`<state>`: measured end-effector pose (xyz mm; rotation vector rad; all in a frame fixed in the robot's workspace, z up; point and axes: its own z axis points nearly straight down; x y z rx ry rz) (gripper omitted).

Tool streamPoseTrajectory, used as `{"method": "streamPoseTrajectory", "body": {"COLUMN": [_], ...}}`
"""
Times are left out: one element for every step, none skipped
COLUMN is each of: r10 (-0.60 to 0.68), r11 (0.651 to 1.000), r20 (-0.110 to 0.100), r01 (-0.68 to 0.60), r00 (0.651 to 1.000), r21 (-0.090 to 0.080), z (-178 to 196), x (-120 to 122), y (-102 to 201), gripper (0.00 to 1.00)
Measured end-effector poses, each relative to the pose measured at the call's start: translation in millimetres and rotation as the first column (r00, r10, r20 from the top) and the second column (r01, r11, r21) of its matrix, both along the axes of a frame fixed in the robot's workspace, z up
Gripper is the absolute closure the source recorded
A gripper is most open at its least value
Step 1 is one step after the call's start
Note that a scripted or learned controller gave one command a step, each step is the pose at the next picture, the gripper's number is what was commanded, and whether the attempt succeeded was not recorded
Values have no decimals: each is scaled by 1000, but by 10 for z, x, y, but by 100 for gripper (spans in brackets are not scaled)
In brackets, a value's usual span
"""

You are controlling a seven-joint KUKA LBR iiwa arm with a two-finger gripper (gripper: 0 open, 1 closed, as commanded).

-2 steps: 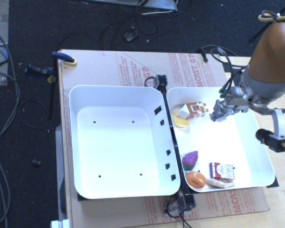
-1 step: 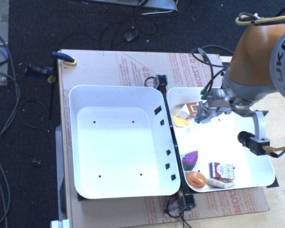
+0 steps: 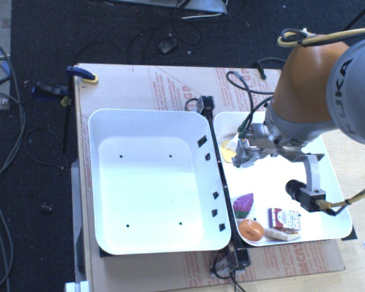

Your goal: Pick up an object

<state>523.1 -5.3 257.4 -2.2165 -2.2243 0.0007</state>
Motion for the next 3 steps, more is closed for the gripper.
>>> {"method": "streamPoseTrajectory", "body": {"r10": [1, 1, -3], "r11": [1000, 1000, 1000], "r20": [0, -1, 1], "r01": [-1, -1, 3], "r00": [1000, 1000, 1000], "r21": [0, 0, -1], "z": [-10, -199, -191], "x": [-193, -355, -347], "y": [546, 1042, 1020], "gripper": [100, 100, 0]}}
